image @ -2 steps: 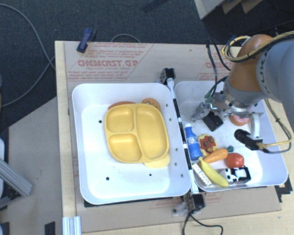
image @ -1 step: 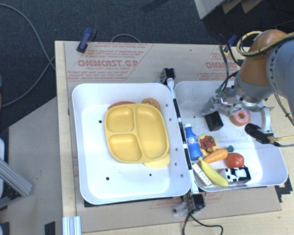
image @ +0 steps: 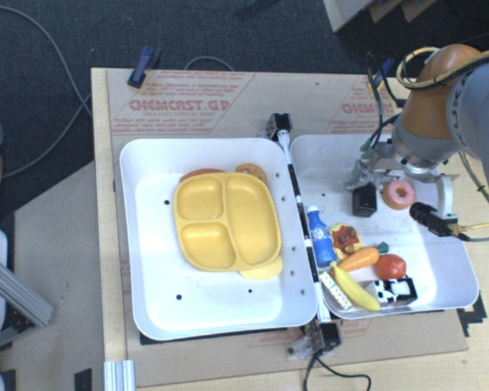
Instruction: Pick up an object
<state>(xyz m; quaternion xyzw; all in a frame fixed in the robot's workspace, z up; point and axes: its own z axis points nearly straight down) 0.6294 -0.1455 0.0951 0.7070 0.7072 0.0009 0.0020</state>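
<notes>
**Arm lowered over the right bin, end effector beside the donut**

The arm (image: 440, 96) enters from the upper right of the frame. Its orange band sits at the top right, and the grey wrist drops steeply toward the upper part of the right bin (image: 464, 275).

The end effector (image: 381, 195) is at right centre of the frame, low over the bin floor. A dark finger (image: 364, 199) stands left of the pink donut (image: 400, 194); the donut lies just beside it. How far the end effector is open, and whether it has hold of anything, cannot be told from this angle.

Other items cluster in the lower part of the right bin:
- blue bottle (image: 319, 236), along the left wall
- carrot (image: 359, 259)
- tomato (image: 391, 265)
- banana (image: 354, 287)

The left bin (image: 147, 300), at frame centre, holds a yellow tray (image: 226, 221) with three compartments. Both bins rest on the worktop (image: 187, 104).
</notes>
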